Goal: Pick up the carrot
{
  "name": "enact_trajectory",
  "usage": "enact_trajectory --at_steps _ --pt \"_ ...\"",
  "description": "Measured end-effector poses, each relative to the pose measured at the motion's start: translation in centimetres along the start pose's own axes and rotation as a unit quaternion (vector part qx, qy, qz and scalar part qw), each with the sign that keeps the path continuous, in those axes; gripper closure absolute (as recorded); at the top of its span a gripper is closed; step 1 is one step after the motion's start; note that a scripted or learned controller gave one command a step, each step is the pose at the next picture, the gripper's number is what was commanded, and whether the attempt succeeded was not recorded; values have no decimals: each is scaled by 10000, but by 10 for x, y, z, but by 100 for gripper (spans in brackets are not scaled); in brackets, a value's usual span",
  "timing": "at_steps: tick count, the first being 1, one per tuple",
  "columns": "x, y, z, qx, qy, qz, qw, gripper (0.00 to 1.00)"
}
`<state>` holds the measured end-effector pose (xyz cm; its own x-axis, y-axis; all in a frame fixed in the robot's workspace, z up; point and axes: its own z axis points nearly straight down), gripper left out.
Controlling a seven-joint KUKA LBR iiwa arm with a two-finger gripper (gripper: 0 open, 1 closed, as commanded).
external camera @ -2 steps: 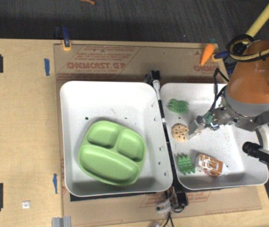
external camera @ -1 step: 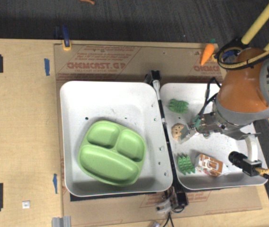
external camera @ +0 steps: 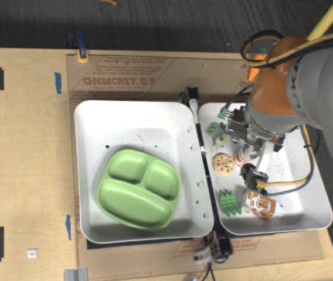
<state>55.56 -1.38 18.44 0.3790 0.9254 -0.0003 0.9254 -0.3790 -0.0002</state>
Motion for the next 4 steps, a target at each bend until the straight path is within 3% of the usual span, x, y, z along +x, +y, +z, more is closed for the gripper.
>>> enact_trajectory --at_steps 1,2,3,4 --pt "-25 116 -1 -8 -3 -680 9977 0" --pt "-1 53 0 17 1 -253 9997 0" --pt "19 2 0 18 1 -758 9971 0" --pt "-16 99 -1 -12 -2 -1684 9857 0"
